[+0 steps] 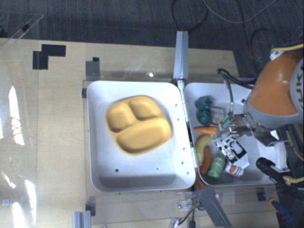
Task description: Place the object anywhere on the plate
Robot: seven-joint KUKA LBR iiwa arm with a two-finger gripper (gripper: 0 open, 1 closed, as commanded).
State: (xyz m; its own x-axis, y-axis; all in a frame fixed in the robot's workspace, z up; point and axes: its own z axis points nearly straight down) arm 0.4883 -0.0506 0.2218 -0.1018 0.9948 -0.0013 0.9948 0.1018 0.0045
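A yellow plate (137,125) with three compartments lies in the left bin (97,177), and nothing rests on it. My gripper (227,133) hangs low over the middle of the right bin (266,177), above a cluster of small items. Just left of it lie an orange carrot (205,131) and a yellow banana (202,146). A black-and-white piece (232,148) sits right under the gripper, which hides part of it. The wrist blocks my view of the gripper's tips.
The right bin also holds a teal object (204,109) at the back, a red-brown sausage (205,163), a green bottle (216,166) and a white carton (237,166) near the front. A metal divider (182,56) runs between the bins. Black cables (190,13) trail behind.
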